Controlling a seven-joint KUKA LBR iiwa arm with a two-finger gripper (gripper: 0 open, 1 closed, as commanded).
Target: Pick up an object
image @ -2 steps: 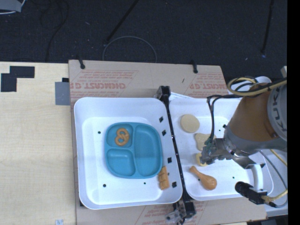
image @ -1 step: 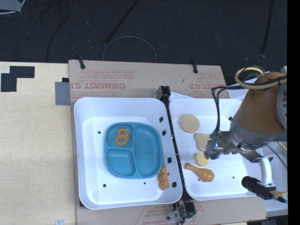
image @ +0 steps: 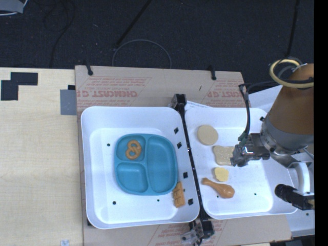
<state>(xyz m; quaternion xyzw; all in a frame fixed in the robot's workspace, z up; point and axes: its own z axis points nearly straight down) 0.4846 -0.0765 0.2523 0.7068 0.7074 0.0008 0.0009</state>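
The gripper (image: 240,157) hangs over the right bin (image: 256,201) beside a bread slice (image: 222,155); its state is unclear.

The bench is viewed from one fixed camera set high above it, tilted down at a slant; both white bins, the left bin (image: 95,137) and the right bin (image: 256,199), are taken in whole from a moderate distance; the arm (image: 292,111) is seen entering from the right; dark floor is included beyond the far edge.
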